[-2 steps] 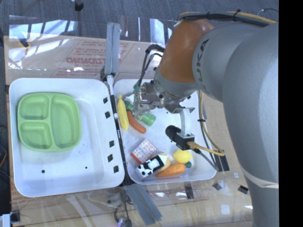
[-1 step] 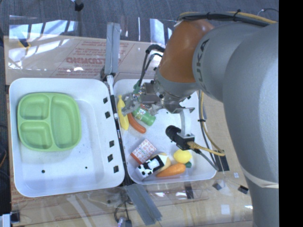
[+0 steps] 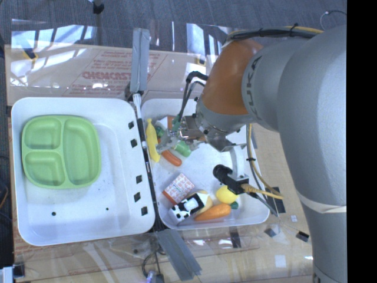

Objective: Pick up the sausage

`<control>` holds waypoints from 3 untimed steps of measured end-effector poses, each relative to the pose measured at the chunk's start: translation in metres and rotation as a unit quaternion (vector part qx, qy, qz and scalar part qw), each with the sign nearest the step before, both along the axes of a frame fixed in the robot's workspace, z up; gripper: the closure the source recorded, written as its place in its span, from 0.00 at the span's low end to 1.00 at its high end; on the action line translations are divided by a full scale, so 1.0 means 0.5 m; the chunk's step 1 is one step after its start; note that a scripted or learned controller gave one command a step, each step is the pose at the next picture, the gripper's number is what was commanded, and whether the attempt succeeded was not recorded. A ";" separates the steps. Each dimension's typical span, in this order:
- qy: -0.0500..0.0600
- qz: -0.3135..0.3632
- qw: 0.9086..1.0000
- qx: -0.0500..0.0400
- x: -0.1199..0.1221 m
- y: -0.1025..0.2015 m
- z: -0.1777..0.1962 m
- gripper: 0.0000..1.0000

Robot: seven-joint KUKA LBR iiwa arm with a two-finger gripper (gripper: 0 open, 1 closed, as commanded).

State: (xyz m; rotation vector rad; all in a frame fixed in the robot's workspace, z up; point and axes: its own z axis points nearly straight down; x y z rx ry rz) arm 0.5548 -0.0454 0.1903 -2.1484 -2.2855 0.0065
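Camera view, looking down on both bins:

- Arm came in from the right and covered most of the right bin's far half. Orange band sat over that bin's back wall.
- Gripper was low in the right bin, far-left area, just right of the banana. It was cluttered and partly hidden by the wrist, so I couldn't tell if it was released or clamped. Nothing was visibly held.
- Sausage: small, orange-red, lying flat on the right bin floor just below the gripper in frame, angled down to the right. It lay close beside the banana's near end. I couldn't tell if the gripper touched it.
- Green piece was right next to the sausage on its upper right, under the gripper. Contact between the two was unclear.
- Banana lay lengthwise along the right bin's left wall.
- Near end of the right bin had a red-and-white patterned box, then a black-and-white cow toy just below it, touching or nearly so. A carrot lay against the near wall to the cow's right, with a lemon just above it.
- Left bin held a green divided plate, flat, toward the far-left side and well apart from the arm.
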 end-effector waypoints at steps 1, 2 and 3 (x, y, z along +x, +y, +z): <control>-0.001 0.058 0.998 0.001 -0.017 -0.146 -0.199 0.00; -0.003 0.120 0.993 0.000 0.060 -0.121 -0.196 0.00; -0.002 0.122 0.993 0.001 0.060 -0.120 -0.176 1.00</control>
